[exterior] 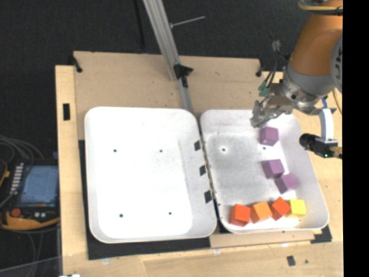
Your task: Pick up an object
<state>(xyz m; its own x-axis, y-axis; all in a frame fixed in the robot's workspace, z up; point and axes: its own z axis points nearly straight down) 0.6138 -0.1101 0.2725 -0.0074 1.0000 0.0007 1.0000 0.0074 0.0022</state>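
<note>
Camera view, looking down at a slant on the bench [132, 85] with two shallow white bins side by side. Left bin [141, 172]: bare white floor with a few small dark dots. Right bin [230, 172]: three purple cubes, the uppermost purple cube [268, 135] near the far right part, the middle purple cube [273, 167] and lowest purple cube [287, 182] just beside one another below it; along the near wall, a row of red-orange cube [240, 214], orange cube [261, 211], red cube [281, 207] and yellow cube [297, 206], packed closely. Arm [314, 51], grey with orange band, entering from the right; gripper [262, 117] just above the uppermost purple cube, whether spread or pressed together cannot be told.
</note>
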